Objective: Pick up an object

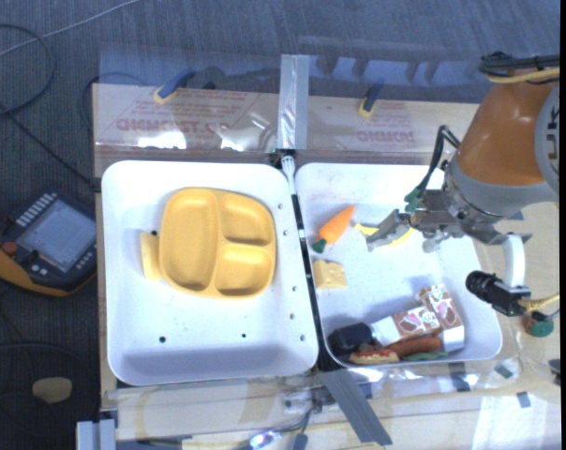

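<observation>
My gripper (407, 234) hangs over the upper middle of the right bin (489, 345), its fingers spread open. A small yellow item (402, 236) lies just beneath them, partly hidden; I cannot tell whether the fingers touch it. To the gripper's left lie an orange toy carrot (336, 224) and, below that, a pale yellow cheese wedge (330, 275). Along the bin's near wall sit a printed carton (424, 319), a hot dog (395, 350) and a black object (350, 335).
The left bin (133, 345) holds a yellow divided plate (216, 242) with a pale yellow piece (149, 256) tucked at its left edge. A black camera knob (494, 290) juts out at the right bin's right rim. A pendant (49, 242) lies on the floor at left.
</observation>
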